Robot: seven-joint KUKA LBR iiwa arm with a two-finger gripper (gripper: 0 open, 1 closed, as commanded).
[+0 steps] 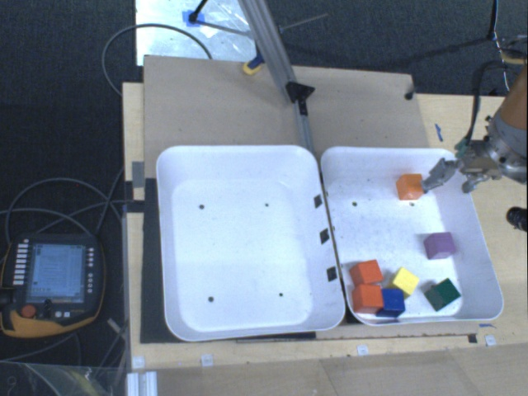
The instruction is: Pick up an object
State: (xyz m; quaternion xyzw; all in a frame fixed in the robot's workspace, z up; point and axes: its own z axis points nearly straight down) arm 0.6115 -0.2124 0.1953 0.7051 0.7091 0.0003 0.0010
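Reaching in from the right side, the arm (513, 118) is hanging over the top right corner of the right bin (487, 250), and the gripper (456, 176) is sitting spread open with nothing between its fingers. One finger is poking out toward the orange block (409, 186) and its tip is looking like it's right against that block's right edge, though I honestly can't tell if it's actually touching or just hovering above it. The other finger is angling down over the bin's right rim. That orange block is sitting alone in the upper part of the right bin, well apart from everything else. A purple block (440, 244) is lying further down near the right wall. Down in the bottom of the same bin, a little pile is crowding together: two more orange cubes (367, 284) stacked one behind the other, a blue block (393, 300) tucked just beside them, a yellow block (405, 280) touching the blue one, and a dark green block (443, 294) a bit off to the right. The left bin (169, 221) is sitting right alongside, and a teach pendant (51, 283) is resting on the floor at far left.
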